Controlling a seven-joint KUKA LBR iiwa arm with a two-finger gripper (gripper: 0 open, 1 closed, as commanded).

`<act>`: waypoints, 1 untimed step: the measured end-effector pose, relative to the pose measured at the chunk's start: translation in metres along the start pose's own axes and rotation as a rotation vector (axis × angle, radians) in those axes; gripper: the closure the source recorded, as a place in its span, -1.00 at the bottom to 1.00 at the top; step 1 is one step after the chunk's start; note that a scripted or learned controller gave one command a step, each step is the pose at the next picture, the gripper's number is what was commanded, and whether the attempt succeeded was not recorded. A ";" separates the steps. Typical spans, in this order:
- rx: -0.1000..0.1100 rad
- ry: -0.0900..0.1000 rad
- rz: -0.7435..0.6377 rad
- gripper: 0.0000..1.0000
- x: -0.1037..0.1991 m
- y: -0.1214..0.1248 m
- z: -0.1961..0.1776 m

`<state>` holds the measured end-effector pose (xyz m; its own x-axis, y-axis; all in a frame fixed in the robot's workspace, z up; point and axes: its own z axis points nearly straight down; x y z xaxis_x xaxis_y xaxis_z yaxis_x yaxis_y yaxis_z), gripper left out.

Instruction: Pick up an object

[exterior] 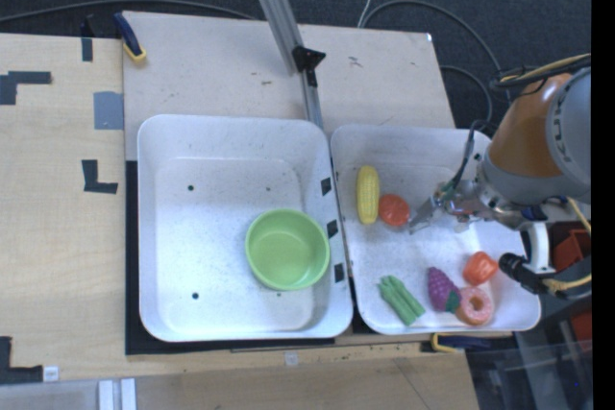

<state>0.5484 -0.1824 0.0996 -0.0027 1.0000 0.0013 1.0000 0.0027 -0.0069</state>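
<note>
We start at the front edge of the right bin (380, 141), where a pink ring-shaped doughnut (475, 305) lies at the near rim, on the arm's side of the jaws and well nearer the camera than they are. Just beside it sits a bunch of purple grapes (439, 287), and a green bean pod (401, 299) lies a little further along the same rim, nearer us than the jaws and slightly to the side away from the arm. An orange pepper (479, 268) rests just behind the doughnut, still nearer us than the jaws.

Moving back, we meet the gripper (424, 217) low over the middle of the right bin; we cannot tell how its jaws stand. A red tomato (393, 210) lies just ahead of the jaws, close to their tip; whether they touch it we cannot tell. Touching the tomato on its far side from the arm is an ear of yellow corn (367, 194), lying lengthwise.

Further out from the jaws, across the divide, the left bin (154, 206) holds a green bowl (286, 250), upright, near its front corner next to the right bin
</note>
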 end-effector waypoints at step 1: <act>-0.007 -0.003 0.001 -1.00 0.000 0.001 0.010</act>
<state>0.5490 -0.1820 0.0899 -0.0019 1.0000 -0.0016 1.0000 0.0019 0.0001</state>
